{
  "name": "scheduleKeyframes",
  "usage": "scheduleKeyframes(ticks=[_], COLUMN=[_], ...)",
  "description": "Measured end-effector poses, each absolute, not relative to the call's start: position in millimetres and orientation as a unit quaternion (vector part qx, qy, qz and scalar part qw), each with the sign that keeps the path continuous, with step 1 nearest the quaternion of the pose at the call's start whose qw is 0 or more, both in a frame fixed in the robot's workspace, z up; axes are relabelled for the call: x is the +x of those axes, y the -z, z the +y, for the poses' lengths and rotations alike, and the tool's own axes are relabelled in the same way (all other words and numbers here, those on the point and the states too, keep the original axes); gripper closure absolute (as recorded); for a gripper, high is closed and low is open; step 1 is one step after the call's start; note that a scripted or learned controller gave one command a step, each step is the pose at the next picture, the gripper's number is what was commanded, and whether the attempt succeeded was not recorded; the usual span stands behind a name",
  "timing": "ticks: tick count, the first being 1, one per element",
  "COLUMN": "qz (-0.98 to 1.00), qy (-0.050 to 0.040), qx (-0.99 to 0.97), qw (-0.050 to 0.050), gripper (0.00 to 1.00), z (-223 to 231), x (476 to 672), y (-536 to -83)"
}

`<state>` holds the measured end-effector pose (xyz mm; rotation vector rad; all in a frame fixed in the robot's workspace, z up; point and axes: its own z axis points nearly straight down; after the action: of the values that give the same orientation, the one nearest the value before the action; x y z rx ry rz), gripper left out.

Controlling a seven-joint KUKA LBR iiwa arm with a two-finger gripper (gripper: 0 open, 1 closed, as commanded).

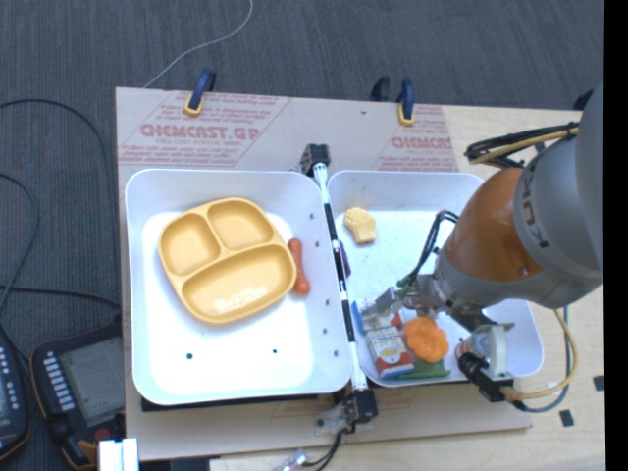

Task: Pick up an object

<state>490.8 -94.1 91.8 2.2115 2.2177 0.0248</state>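
Observation:
The right bin (pixel 432 194) holds a pale yellow food toy (pixel 360 225) near its far left corner. At its near side lies a cluster: an orange round toy (pixel 426 340), a red and white carton (pixel 386 346) and a green piece (pixel 429 369) beneath the orange one. My gripper (pixel 397 300) is low over the left part of this cluster, just above the carton and beside the orange toy. The arm's orange band and grey wrist (pixel 500 238) hide the bin's right half. No object is seen lifted.
The left bin (pixel 157 361) carries a yellow divided plate (pixel 228 259) with a small red-orange sausage toy (pixel 299 266) at its right edge. A divider rail (pixel 334 263) runs between the bins. Cables hang by the bench's right front.

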Motion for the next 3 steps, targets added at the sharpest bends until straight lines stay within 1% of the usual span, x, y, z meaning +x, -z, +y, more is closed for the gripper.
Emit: scheduleKeyframes(ticks=[1, 2, 3], qz=[0.707, 0.707, 0.708], qy=[-0.0089, -0.0084, -0.0095], qx=[0.707, 0.707, 0.706], qw=[0.010, 0.010, 0.008], gripper=[1.00, 0.00, 1.00], z=[-96.7, -97.2, -95.6], x=[493.2, 492.9, 494.0], y=[-104.3, -104.0, -114.1])
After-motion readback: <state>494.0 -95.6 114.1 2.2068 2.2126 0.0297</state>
